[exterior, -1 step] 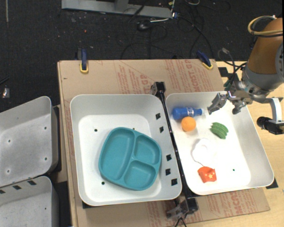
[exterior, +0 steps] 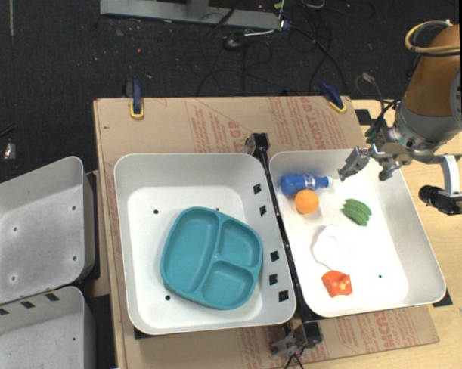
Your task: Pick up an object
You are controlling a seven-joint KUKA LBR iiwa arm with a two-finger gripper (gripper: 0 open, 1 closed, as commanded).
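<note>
Small red plastic block well below the gripper, green ridged plastic piece just under it, orange ball and blue bottle at its left, fingers spread apart, holding nothing.

A cardboard-topped bench carries two white bins side by side.

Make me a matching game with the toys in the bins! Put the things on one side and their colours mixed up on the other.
Things:
1. ball
2. divided tray
3. bumpy toy
4. little box

Colours:
A. green
B. red
C. orange
D. teal

Pairs: 1-C, 2-D, 3-A, 4-B
</note>
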